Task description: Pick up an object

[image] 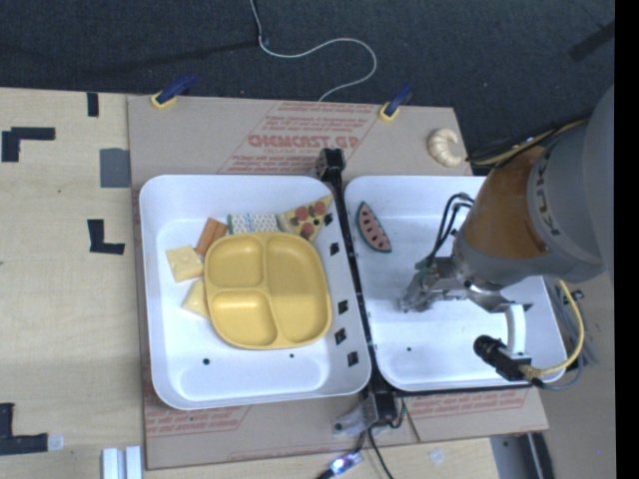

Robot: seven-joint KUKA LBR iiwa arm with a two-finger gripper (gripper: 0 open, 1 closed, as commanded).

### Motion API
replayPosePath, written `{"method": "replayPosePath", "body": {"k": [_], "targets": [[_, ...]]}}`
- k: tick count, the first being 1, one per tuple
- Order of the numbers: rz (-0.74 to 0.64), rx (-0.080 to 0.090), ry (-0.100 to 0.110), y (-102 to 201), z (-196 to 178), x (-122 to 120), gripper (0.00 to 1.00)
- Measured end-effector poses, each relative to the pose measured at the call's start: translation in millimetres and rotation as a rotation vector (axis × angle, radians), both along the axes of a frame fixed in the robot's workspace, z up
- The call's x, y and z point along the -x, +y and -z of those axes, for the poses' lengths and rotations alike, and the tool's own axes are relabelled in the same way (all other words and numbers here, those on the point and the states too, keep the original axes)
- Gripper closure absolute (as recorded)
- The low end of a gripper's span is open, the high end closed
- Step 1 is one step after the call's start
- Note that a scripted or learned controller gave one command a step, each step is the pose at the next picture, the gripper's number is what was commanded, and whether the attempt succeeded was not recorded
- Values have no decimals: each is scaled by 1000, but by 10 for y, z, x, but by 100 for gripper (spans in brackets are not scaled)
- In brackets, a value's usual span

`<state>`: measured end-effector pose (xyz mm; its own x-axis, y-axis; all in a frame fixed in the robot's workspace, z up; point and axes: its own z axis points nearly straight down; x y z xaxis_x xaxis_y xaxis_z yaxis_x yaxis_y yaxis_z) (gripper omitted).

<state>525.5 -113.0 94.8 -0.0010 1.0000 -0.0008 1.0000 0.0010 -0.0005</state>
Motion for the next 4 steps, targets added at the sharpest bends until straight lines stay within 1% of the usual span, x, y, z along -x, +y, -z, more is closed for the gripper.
{"method": "replayPosePath", "body": {"k": [2,3,4], "targets": [[0,0,-4,-108,-1227,-17,100],[-1,-2,1,-100,-1295,-17,100],[-4,-1,2,406,-1200,-23,100]]}}
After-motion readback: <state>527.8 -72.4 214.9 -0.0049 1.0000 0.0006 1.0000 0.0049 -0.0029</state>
